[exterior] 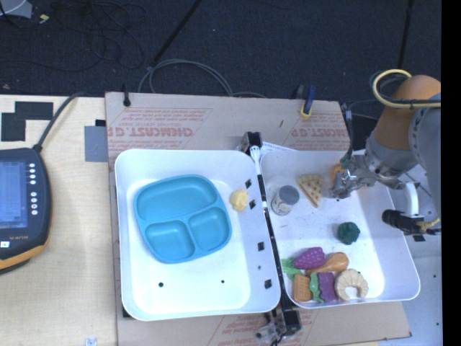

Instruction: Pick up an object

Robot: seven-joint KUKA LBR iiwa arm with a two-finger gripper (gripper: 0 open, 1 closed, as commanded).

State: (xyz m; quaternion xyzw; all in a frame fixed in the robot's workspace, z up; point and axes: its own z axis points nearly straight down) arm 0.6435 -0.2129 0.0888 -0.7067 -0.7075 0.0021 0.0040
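Reaching in from the right, my arm hangs over the right bin; entries run left to right. Far left of my gripper, on the table, a teach pendant lies flat. Next, the left bin holds a blue divided plate, and a small yellow object sits just right of the plate, near the bin wall. In the right bin, a grey cylinder stands close to the dividing edge, left of my gripper. A tan wedge lies between that cylinder and my gripper, just beside it. My gripper hovers over the bin's upper part; whether it is wide or narrow I cannot tell, and nothing can be made out in its grasp. Below it and slightly right, a dark green lump lies apart. Farther below, toy foods cluster by the near wall: purple grapes, an orange piece and a pale croissant-like piece, touching one another.
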